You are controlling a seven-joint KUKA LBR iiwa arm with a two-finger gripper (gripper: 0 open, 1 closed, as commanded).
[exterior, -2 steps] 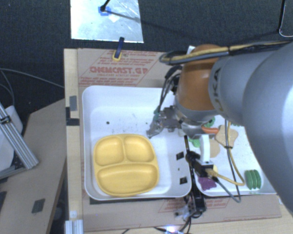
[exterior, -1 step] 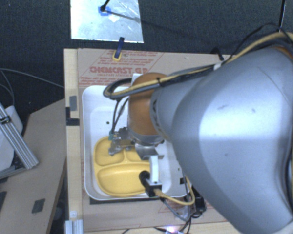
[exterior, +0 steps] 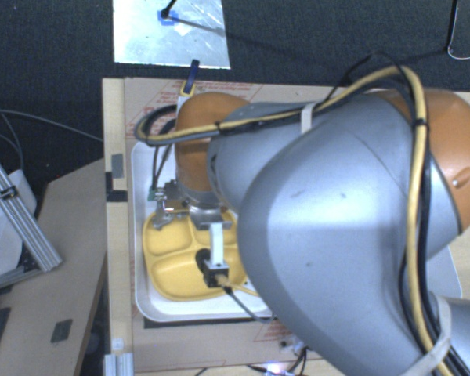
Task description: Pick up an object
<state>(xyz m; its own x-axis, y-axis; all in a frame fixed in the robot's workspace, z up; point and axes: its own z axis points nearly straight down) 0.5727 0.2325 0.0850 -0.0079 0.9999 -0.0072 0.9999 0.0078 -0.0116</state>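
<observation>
Even overhead light, soft focus, glare on foil sheet (exterior: pixel 171 20)

Dark carpet floor (exterior: pixel 313 22) spans 10 to 2 o'clock. A reflective metal sheet (exterior: pixel 171 22) lies on it at 11 o'clock. Tan worktop (exterior: pixel 70 241) at 8 o'clock; aluminium framing (exterior: pixel 19 218) at 9 o'clock. Thin cable (exterior: pixel 454 22) at 1 o'clock.

Glossy yellow plastic tray (exterior: pixel 168 265), smooth white bin (exterior: pixel 145 308), matt grey arm (exterior: pixel 337 233)
</observation>
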